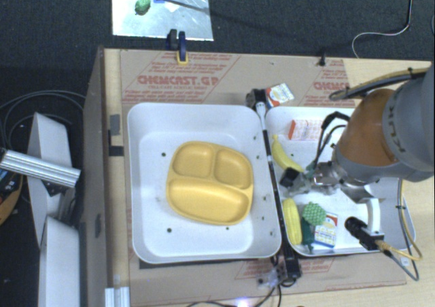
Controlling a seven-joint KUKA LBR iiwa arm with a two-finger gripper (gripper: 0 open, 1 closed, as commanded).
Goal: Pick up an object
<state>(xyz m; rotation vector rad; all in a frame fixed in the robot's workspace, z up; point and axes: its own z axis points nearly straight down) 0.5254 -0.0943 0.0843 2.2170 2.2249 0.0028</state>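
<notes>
The pincer (307, 178) hangs low in the right bin (299, 114), between a banana (282, 155) and a corn cob (291, 220). Whether it is clenched I cannot tell (too blurred). A yellow divided plate (209, 182) lies in the left bin (146, 163).

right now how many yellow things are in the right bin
2: a banana by the bin's left wall, and a corn cob below it near the front. The arm may hide others.

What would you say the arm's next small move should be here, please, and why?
Probably a short drop straight down toward the banana. The gripper hangs over the right bin, just beside the banana and above the corn cob, and nothing visibly sits between its fingers, so no object seems picked up yet.
</notes>
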